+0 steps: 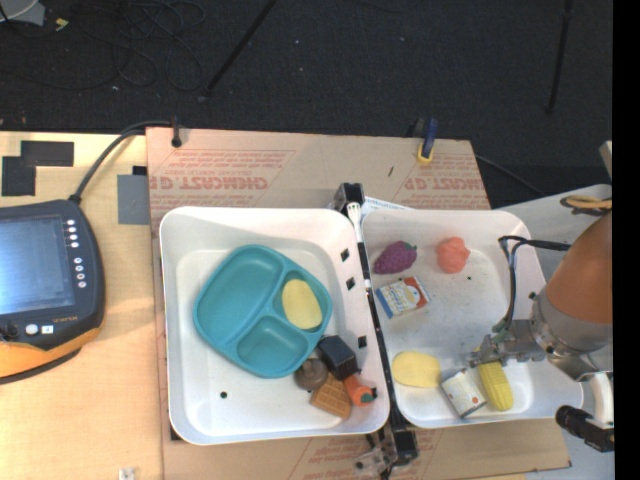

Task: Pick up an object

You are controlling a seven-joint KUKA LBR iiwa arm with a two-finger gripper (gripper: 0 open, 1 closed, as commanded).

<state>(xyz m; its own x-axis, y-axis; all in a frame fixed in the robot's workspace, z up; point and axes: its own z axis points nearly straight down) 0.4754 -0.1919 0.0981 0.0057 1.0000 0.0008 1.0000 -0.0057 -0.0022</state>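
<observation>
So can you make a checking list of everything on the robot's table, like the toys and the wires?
Surface: cardboard sheet under two white bins, left, right.
Job's things: right bin holds purple grapes, orange-red ball, small carton, yellow lemon-like lump, corn cob, small white box.
Clutter: teal divided plate with yellow piece; dark and brown toys.
Tool: above the corn cob.
Cables: black cable along arm.
Surroundings: control tablet left.
</observation>
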